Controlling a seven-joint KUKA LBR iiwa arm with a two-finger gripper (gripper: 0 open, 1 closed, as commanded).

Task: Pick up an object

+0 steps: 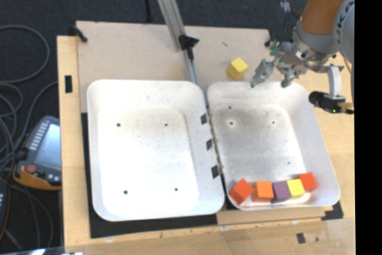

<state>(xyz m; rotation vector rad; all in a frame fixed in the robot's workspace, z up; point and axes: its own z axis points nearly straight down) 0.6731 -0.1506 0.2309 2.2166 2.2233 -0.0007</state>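
Claw [272, 74] above right bin's [310, 128] far rim, fingers spread apart, seemingly nothing between, yellow cube [237, 68] on bench [131, 51] just beside, five blocks [273, 189] along near wall.

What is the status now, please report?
Gripper open, holding nothing, above right bin's far rim. Five blocks rowed along near wall. Yellow block outside, on bench. Path clear.

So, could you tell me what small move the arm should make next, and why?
Probably slide toward the near edge of the right bin: the gripper hangs over its far rim with nothing between its open fingers, while the row of blocks lies along the near wall. The yellow block sits outside the bin.
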